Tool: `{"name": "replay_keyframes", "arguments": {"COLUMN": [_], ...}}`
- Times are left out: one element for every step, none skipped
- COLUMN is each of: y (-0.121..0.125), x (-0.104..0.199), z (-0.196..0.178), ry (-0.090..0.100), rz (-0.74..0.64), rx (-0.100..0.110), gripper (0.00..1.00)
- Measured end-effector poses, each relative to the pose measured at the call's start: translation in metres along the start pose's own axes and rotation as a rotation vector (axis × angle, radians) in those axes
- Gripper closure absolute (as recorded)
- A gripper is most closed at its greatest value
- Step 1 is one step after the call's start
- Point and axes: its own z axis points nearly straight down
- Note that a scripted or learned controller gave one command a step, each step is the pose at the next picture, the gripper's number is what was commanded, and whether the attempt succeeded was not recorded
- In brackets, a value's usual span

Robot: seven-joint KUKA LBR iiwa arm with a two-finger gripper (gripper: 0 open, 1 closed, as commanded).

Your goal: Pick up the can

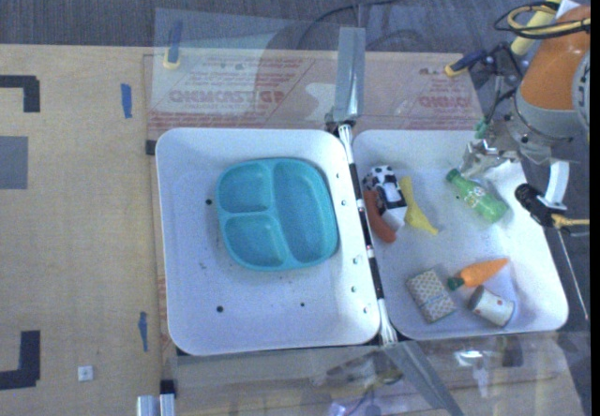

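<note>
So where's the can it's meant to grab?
The can lies on its side in the near right corner of the right bin, just below the toy carrot and right of the patterned sponge.

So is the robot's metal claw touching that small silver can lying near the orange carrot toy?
Apart. In the camera view the gripper is at the right bin's far side by a green bottle; the small silver can lies at the near corner, white floor between.

The arm runs off the right edge so its upper part is cut away, the gripper is too small and blurred to read beside the green bottle, and the can in the right bin shows no legible label.
</note>
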Motion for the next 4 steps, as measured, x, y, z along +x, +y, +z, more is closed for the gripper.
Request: {"name": "replay_keyframes", "arguments": {"y": [0.012,0.013,0.013,0.005], "x": [-0.013,0.027,0.059,0.065], "z": [0.001,-0.121,-0.226,-0.271], "ry": [-0.001,-0.001,-0.002,-0.004], "rz": [-0.374,-0.587,-0.873,-1.185], "rx": [-0.002,-0.002,-0.004,-0.006], "gripper": [1.0,1.0,1.0,1.0]}}
